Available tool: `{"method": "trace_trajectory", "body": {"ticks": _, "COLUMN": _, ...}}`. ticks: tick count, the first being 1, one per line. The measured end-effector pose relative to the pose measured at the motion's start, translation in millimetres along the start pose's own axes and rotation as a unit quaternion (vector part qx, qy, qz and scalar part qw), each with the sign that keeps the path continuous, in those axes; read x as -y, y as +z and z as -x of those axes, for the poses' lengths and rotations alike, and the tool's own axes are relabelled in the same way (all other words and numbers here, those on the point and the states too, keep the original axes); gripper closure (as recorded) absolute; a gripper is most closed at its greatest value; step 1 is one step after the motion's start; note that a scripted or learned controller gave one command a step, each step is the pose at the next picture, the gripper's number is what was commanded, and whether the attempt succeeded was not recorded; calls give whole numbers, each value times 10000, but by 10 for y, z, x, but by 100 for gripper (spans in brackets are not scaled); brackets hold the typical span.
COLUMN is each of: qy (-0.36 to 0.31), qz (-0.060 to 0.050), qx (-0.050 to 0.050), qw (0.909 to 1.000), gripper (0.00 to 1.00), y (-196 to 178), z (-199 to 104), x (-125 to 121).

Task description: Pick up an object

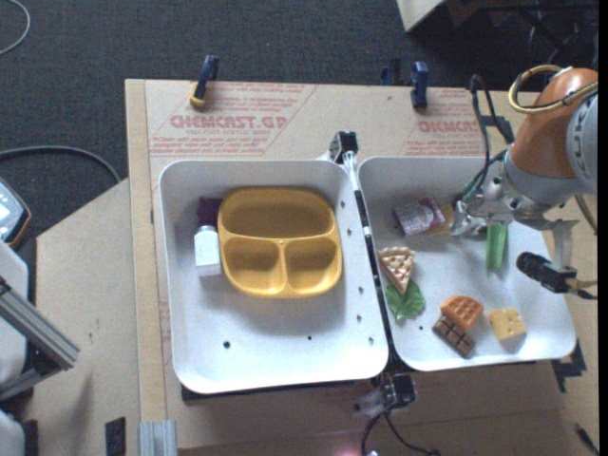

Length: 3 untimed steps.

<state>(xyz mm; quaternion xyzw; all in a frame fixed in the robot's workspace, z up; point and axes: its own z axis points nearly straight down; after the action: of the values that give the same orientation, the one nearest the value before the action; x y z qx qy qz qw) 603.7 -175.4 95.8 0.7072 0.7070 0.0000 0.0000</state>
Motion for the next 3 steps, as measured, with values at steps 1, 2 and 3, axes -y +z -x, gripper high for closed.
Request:
{"method": "trace_trajectory", "body": {"ticks": 1, "qy": -5, "qz": 36, "qx": 12, "qw": 10000, "gripper": 100, "y": -439, "z": -11, "x": -47}}
{"method": "trace_trajectory", "body": {"ticks": 2, "qy": -6, "qz": 43, "qx": 15, "qw": 10000, "gripper": 100, "y": -1084, "z": 1, "x": -36}}
{"method": "trace_trajectory", "body": {"ticks": 3, "qy": -6, "qz": 32, "qx": 11, "qw": 10000, "gripper": 100, "y": -1310, "z": 3, "x": -48}}
